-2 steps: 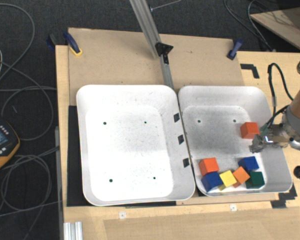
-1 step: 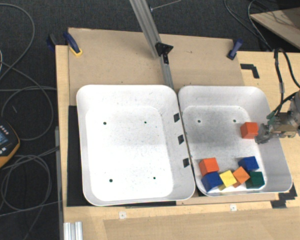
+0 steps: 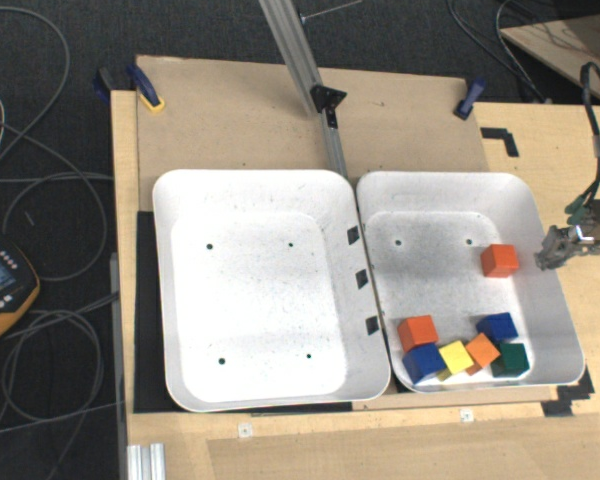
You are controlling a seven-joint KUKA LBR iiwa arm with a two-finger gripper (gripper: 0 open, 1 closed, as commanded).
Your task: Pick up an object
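Observation:
The right bin [image 3: 460,200] holds several small blocks. One orange block [image 3: 499,260] sits alone near the bin's right wall. Along the front wall lies a cluster: an orange block [image 3: 417,331], a blue block [image 3: 423,364], a yellow block [image 3: 456,357], a smaller orange block [image 3: 483,349], a second blue block [image 3: 496,326] and a green block [image 3: 514,360]. My gripper [image 3: 559,247] hangs at the right rim of this bin, just right of the lone orange block and apart from it. Nothing shows in its grasp.
The left bin [image 3: 180,193] lies beside the right one, with black clips along the shared rim. A slanted metal pole [image 3: 298,48] rises behind the bins. Cables and a handheld device [image 3: 0,283] lie on the floor at left.

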